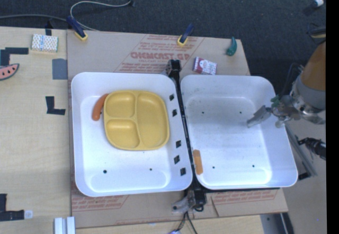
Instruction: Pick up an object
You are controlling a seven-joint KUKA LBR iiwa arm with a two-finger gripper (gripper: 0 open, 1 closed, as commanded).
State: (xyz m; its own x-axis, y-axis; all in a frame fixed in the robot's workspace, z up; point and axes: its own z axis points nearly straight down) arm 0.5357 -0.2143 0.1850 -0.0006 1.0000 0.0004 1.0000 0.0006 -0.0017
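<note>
A yellow divided plate (pixel 136 119) lies in the left bin (pixel 90 174). Against the plate's left rim lies an orange sausage-shaped piece (pixel 97 107). A small orange piece (pixel 197 161) rests at the left wall of the right bin (pixel 238 174), near its front. My gripper (pixel 265 120) hangs over the right bin's right side, just inside the rim, reaching in from the right. It is open, and nothing sits between its fingers. It is far from all three objects.
On the cardboard behind the bins lie a small red-and-white packet (pixel 204 65), a yellow clamp (pixel 185 37) and a green clip (pixel 232 46). Black clips (pixel 177 145) line the seam between the bins. The wooden bench (pixel 32 122) extends to the left.
</note>
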